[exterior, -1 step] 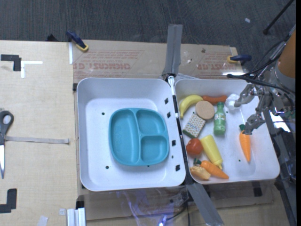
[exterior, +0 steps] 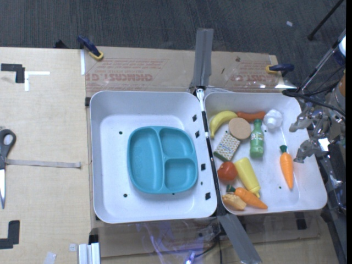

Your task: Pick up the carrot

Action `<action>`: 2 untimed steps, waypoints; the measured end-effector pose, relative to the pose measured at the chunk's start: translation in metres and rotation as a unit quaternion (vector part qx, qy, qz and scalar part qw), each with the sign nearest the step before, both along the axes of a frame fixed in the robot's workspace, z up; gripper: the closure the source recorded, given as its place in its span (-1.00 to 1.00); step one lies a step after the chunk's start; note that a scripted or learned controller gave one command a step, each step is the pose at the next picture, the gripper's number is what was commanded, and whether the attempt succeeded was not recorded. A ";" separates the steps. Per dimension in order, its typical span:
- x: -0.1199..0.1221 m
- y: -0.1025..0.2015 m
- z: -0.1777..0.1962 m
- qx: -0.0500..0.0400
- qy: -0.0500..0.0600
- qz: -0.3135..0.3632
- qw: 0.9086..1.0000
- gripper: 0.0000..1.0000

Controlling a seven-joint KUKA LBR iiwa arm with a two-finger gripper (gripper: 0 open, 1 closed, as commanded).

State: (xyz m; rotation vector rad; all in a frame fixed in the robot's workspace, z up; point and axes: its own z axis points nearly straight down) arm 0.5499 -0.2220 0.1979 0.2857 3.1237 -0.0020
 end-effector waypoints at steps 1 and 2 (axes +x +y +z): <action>-0.023 0.001 -0.105 0.000 0.000 0.061 0.998 -1.00; -0.020 0.002 -0.095 -0.001 -0.002 0.064 0.998 1.00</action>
